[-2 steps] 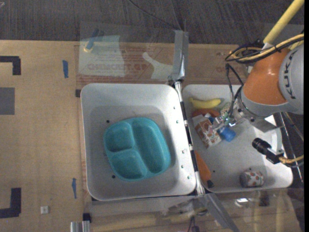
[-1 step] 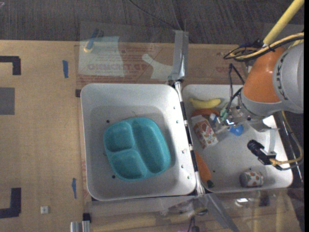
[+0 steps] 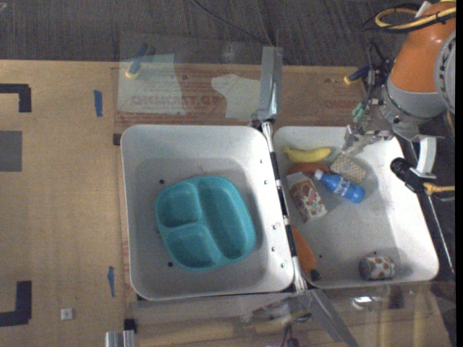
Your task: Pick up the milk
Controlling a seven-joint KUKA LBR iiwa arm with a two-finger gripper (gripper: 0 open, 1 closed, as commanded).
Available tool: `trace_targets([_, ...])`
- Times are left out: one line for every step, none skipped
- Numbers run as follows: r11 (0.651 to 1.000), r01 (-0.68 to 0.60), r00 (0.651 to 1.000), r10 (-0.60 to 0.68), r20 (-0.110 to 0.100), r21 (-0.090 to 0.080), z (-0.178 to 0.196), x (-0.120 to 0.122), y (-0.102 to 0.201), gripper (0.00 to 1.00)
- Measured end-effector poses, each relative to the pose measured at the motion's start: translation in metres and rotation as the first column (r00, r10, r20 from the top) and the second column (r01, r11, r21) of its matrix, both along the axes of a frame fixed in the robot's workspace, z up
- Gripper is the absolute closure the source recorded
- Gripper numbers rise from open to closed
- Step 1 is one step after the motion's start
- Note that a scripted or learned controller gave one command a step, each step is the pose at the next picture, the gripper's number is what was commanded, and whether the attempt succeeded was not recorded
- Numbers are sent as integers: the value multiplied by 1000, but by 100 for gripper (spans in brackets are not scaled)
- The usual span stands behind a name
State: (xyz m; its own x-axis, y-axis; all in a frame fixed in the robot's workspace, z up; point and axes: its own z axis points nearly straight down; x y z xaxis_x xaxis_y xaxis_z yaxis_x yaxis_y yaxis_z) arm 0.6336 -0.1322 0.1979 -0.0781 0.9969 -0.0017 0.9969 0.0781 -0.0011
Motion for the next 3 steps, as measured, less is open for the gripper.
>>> trace_targets([1000, -3, 1000, 3, -2, 1, -1, 0, 2, 0])
trace_targets([990, 143, 990, -143, 1, -1, 79, -23, -16, 0])
trace_targets([980, 201, 980, -201, -1, 1, -84, -103, 3, 0])
